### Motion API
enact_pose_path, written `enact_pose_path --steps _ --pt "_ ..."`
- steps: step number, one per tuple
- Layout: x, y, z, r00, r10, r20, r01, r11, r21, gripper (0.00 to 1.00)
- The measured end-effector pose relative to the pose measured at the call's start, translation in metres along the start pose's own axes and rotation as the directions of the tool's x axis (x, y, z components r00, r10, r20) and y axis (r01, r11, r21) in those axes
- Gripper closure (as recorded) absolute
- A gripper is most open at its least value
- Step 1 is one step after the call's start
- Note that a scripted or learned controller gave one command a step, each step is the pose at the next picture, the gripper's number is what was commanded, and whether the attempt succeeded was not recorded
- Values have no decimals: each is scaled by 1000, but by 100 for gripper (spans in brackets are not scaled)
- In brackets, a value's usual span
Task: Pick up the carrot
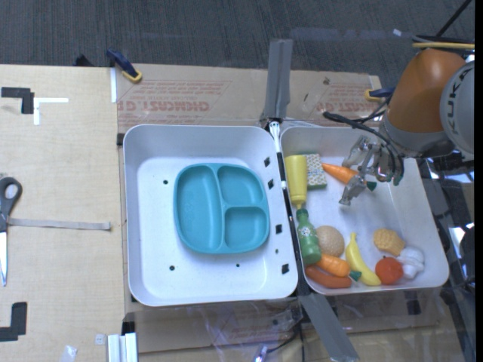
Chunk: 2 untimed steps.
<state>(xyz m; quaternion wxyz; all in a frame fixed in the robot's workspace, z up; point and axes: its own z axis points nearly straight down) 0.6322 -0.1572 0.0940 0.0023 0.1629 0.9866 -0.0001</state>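
A small orange carrot (337, 173) lies in the right bin (423, 225), near its back left, just right of a green sponge (314, 179). My gripper (352, 176) reaches in from the right and is open. One finger (355, 157) stands above the carrot's right end and the other (349, 194) below it. The carrot's right end sits in the gap between them. A second orange carrot-like piece (333, 264) with a green top lies at the front of the same bin.
Also in the right bin are a yellow bottle (296, 178), a green bottle (306, 237), a round tan item (330, 240), a banana (361, 261), a red sausage (326, 278), a tomato (389, 270) and a white item (412, 259). The left bin (143, 217) holds a teal divided plate (223, 207).
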Motion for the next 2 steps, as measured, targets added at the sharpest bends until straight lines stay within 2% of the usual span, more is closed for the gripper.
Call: enact_pose_path --steps 1,2 --pt "-4 -3 0 960 279 1 -279 960 1 0" --pt "-6 -2 -11 961 275 6 -275 961 0 100"
